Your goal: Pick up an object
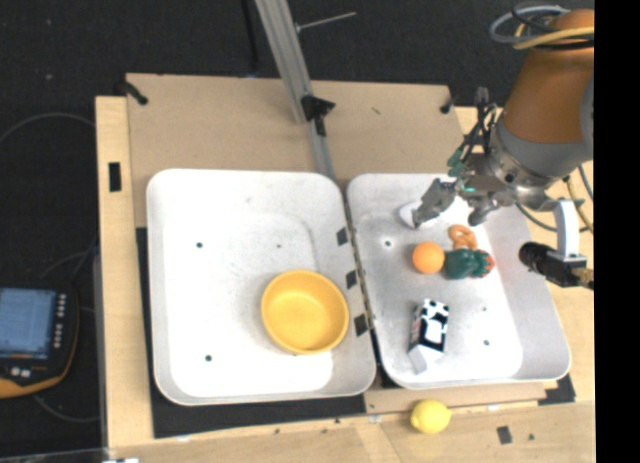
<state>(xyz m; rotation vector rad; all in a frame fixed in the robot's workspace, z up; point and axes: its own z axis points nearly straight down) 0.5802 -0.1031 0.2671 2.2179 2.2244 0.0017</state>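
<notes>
Gripper [455,209] fingers spread wide, empty, over far part of right bin [535,351], orange ball [428,258] just near of it, yellow bowl [304,310] in left bin [200,211]

Two bins side by side on the bench

The left bin [200,211] holds a bowl [304,310] near its front right corner. The right bin [530,341] holds a ball [428,258], a toy [468,264] just right of it, and a box [429,331] nearer. A lemon [430,416] lies on the bench [210,131] in front of the right bin.
</notes>
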